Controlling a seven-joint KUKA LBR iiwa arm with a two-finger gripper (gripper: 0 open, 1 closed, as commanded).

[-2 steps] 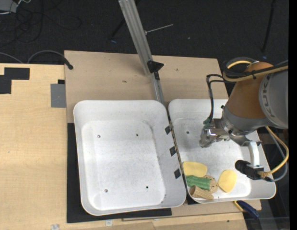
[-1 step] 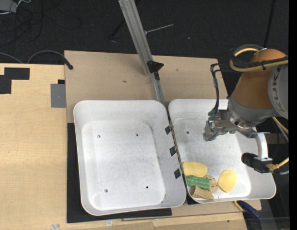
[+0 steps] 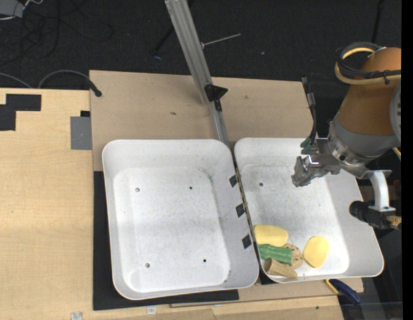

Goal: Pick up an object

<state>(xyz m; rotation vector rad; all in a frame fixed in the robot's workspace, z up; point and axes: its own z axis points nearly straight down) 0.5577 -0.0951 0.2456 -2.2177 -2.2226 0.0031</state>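
Note:
Near the front edge of the right bin (image 3: 366, 265) lies a small cluster: a yellow oblong piece (image 3: 270, 235), a round yellow piece (image 3: 316, 251), a green item (image 3: 275, 253) and a tan block (image 3: 281, 267). My gripper (image 3: 303, 175) hangs over the middle of that bin, well behind and above the cluster, with nothing visible between its fingers. At this angle and size I cannot make out how the jaws stand.
The left bin (image 3: 119, 179) sits beside the right one, joined by black clips (image 3: 241, 209) along the shared wall. A slanted metal rail (image 3: 193, 55) rises behind the bins. The arm's orange-banded body (image 3: 369, 105) fills the right side.

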